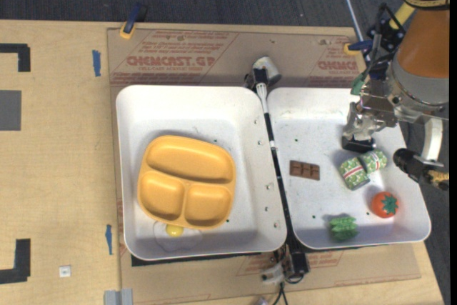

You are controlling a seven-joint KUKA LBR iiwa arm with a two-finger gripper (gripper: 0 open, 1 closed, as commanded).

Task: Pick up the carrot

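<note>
Hanging low over the upper part of the right bin (pixel 314 243), the gripper (pixel 360 141) is seen just above 2 green-and-white wrapped packets (pixel 361 168); whether it is open or closed cannot be told from this angle, and nothing is seen held in it. No long orange root is to be made out. The likeliest candidate for the carrot (pixel 383 204) is judged to be the small red-orange piece with a green top, resting near the bin's lower right corner. From the gripper it lies toward the near edge of the view and slightly to the right, well apart, with the packets sitting between the 2. Its shape reads as stubby and rounded, so no clear long axis can be given. A brown chocolate bar (pixel 304 170) and a green leafy piece (pixel 343 226) lie further left and are not in the path. The coming move is judged to call for travel past the packets before any descent.
</note>
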